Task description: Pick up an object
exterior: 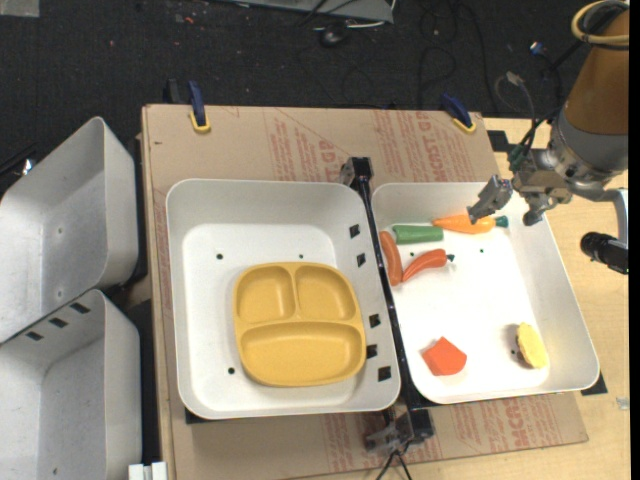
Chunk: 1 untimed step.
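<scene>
the gripper (512, 201) hangs over the far edge of the right bin (560, 298), its two fingers spread apart with nothing between them. just beside and below the left finger lies the carrot (466, 224), orange with a green tip, close under the bin's far wall. next to it, toward the divider, sits a green stick (417, 234), and below that a red-orange pepper (424, 264) and a second reddish piece (389, 259) hard against the bin's left wall. these four crowd the far left corner, leaving little room between them. the middle of the right bin is bare white floor. near the front edge an orange wedge (444, 356) and a yellow piece (531, 346) lie well apart from each other and from the cluster. the left bin (200, 268) holds a yellow divided plate (298, 322) with open floor all round it. both bins rest on a brown board (290, 138), held by blue clamps at its far edge. cables trail across the dark floor (100, 48) beyond.
</scene>
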Motion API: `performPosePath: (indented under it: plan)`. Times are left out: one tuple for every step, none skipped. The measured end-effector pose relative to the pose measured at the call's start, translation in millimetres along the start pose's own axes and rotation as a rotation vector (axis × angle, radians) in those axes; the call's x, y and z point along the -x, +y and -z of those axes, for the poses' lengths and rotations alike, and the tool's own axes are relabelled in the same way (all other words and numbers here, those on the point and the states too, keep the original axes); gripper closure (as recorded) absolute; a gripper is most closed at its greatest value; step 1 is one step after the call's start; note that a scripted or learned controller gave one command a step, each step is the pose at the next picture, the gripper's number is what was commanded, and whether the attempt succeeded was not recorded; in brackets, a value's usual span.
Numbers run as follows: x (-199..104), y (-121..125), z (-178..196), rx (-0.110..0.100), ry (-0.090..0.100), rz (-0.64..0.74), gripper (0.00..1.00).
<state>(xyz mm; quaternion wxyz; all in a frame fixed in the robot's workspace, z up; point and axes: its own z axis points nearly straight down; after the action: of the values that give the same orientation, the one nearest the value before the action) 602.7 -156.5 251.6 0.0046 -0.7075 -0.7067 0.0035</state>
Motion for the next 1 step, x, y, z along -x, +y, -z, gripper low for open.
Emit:
performPosePath:
  plan:
    - [-0.4, 2.2, 7.0, 0.012, -0.002, 0.002, 0.00]
